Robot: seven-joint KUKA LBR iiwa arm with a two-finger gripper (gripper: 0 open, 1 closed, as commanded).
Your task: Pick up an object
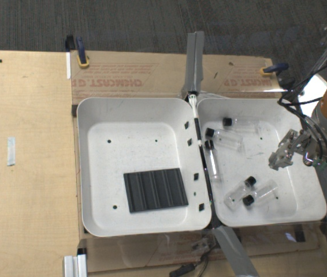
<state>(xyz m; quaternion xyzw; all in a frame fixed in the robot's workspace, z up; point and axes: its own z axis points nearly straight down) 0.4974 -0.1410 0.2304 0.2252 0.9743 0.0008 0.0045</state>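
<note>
Near the right bin's [302,212] right edge, gripper [280,158] hovered; finger state: cannot tell. Nearest target: clear vials with black caps [250,193] by the bin's front edge, below-left of the gripper, long axes roughly left-right, slightly tilted.

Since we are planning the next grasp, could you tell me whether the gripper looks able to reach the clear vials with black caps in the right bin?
Probably yes: the gripper hovers inside the right bin, and nothing lies between it and the vials.
</note>
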